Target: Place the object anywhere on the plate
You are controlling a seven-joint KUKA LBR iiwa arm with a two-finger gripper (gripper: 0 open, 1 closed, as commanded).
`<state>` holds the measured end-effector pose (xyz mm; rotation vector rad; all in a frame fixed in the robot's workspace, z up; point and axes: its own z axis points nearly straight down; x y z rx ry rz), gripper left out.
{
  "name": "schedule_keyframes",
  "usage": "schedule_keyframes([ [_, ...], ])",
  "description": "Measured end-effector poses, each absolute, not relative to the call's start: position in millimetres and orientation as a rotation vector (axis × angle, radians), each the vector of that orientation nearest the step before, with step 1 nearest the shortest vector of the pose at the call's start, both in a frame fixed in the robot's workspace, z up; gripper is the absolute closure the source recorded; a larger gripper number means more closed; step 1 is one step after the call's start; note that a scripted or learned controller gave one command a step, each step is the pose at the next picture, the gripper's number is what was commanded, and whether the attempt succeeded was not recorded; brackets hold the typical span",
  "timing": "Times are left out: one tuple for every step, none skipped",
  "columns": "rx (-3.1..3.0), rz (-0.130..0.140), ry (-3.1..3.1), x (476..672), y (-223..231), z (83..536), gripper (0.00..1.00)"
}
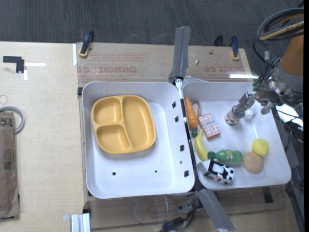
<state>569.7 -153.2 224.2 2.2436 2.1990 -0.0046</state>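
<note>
Floor: dark grey carpet-like surface (125, 8) runs across the far side of the scene.
Bench top: pale light-wood panel (38, 144) fills the left side, from far to near.
Backing sheet: brown cardboard sheet with red mirrored lettering (130, 64) lies flat along the far edge of the bench.
Clamps: 2 blue-and-yellow spring clamps, 1 at far left (86, 43) and 1 at far right (234, 48), grip the cardboard's far edge.
Marker: small black L-shaped bracket (14, 62) with white tape strips beside it, far left.
Left edge: brown paper bag (8, 166) lying flat.
Light: even, soft, with a bright glare patch at far right.
</note>
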Motion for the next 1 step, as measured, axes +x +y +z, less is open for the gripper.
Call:
schedule_keyframes([
  [2.195,-0.003,2.246,588.6,-140.2,272.7,0.0],
])
